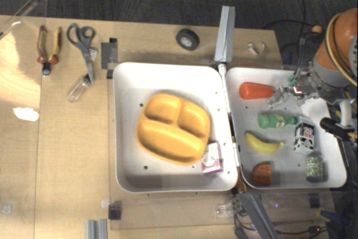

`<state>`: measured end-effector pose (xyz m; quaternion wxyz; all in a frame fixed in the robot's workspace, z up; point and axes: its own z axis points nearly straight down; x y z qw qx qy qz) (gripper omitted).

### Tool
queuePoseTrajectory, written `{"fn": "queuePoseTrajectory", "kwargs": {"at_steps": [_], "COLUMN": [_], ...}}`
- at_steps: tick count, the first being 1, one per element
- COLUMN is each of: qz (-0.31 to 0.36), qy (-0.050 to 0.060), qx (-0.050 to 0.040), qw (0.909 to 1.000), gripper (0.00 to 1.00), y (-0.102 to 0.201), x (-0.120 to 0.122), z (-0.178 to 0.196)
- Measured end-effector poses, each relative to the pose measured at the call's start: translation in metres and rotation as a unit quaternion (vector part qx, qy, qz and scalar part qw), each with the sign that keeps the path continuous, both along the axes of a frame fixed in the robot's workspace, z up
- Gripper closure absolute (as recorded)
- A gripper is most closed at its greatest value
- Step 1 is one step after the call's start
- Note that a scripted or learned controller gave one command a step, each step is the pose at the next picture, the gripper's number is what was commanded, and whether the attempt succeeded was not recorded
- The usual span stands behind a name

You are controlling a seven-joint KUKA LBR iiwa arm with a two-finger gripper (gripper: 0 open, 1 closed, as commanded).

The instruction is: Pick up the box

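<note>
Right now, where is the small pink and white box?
The small pink and white box lies in the left white bin, near its lower right corner, against the yellow divided tray.

box | small, pink-white carton | tilted | left bin, lower right corner, touching yellow tray

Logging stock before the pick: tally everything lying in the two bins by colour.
Yellow: 2, tray, banana
Pink: 1, box
Orange: 1, carrot
Green: 2, bottle, can
Black-and-white: 1, carton
Brown: 1, round fruit
Total: 8
</note>
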<state>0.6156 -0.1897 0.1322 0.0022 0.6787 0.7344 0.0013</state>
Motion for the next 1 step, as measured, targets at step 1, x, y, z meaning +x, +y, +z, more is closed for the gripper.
{"fn": "queuePoseTrajectory", "kwargs": {"at_steps": [1], "qz": [0.08], "qy": [-0.001], "qx": [-0.0006], "qw": [0.9968], "gripper": [0.0], "y": [0.0341], "x": [0.0043], "z": [-0.0442]}}
